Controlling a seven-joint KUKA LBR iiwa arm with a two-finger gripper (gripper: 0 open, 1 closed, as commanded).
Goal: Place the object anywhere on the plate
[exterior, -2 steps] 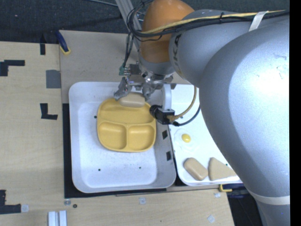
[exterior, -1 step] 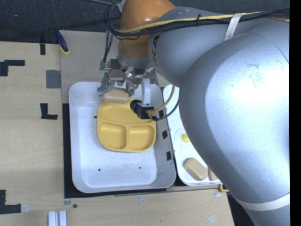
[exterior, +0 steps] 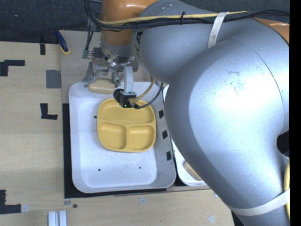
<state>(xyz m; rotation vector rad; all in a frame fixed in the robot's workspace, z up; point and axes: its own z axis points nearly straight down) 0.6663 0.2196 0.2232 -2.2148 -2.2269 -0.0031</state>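
Two white bins [exterior: 117, 178], wooden bench [exterior: 28, 149], yellow plate [exterior: 126, 126]

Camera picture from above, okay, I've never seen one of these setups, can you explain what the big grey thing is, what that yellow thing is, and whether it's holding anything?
The big grey shape is a robot arm, seen from a single camera fixed above the bench and looking down at a slant. It is so close to the lens that it looks huge. The orange band sits just above its wrist, and below that is the gripper, a two-finger claw.

On the wooden bench are shallow white bins. The left bin holds a yellow plate divided into three compartments. At the bin's far edge, right under the gripper, is a pale beige object, probably the thing meant to go on the plate. It is beside the plate, not on it.

From this angle I cannot tell whether the claw actually grips it.
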